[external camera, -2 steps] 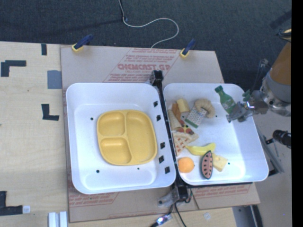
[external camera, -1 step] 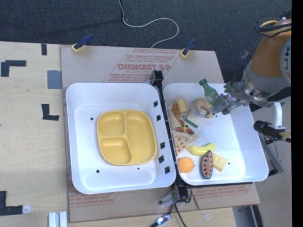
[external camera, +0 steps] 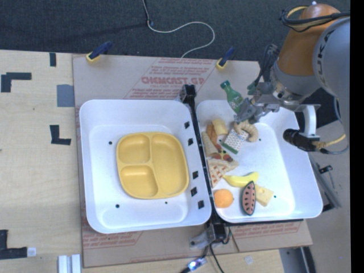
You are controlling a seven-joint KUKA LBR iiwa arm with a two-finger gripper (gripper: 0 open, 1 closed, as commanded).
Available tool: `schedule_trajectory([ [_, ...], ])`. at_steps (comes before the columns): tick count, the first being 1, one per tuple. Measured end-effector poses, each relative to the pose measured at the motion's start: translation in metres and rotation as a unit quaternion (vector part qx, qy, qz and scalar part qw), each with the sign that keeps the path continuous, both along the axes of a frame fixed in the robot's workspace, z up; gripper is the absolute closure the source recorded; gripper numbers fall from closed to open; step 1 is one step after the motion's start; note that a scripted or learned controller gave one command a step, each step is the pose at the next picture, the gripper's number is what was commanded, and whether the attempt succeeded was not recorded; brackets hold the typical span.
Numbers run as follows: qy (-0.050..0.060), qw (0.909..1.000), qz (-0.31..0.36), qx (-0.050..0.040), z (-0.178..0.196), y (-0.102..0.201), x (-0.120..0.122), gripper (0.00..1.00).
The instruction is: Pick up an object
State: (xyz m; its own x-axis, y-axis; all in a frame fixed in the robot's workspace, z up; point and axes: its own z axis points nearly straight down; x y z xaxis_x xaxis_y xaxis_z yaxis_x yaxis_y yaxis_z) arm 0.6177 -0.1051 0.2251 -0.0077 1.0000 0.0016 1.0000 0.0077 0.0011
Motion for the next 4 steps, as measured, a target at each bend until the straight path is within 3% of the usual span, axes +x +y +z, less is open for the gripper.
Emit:
schedule_trajectory([
  [1, 0.001, 1.0, -0.002, -0.0006, -0.006, 0.026, 0.023, 1.0],
  [4, 0.001, 1.0, -0.003, -0.0014, -0.005, 0.031, 0.039, 1.0],
])
